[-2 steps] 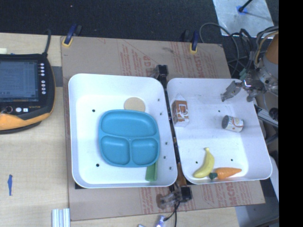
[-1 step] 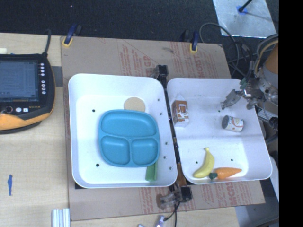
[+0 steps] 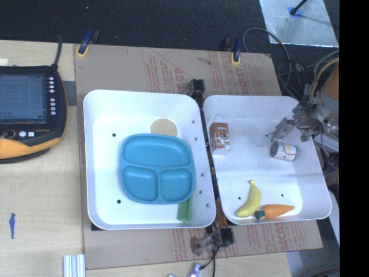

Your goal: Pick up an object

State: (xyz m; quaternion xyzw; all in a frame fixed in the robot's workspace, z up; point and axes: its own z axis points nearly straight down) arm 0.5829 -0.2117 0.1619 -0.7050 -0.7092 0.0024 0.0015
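The gripper (image 3: 293,127) hung over the right bin's (image 3: 253,111) far right part, jaws apart and holding nothing, just above a small can (image 3: 283,150) lying on its side. A brown packet (image 3: 219,138) lay by the bin's left wall; a banana (image 3: 249,201) and carrot (image 3: 275,211) lay touching near its front edge. The left bin (image 3: 101,154) held a blue tray (image 3: 156,168).

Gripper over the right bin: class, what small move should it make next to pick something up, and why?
Probably shift slightly toward the small can and descend. The gripper hovers just above it at the right bin's far side, holding nothing, and the can lies on its side, apart from the other items.
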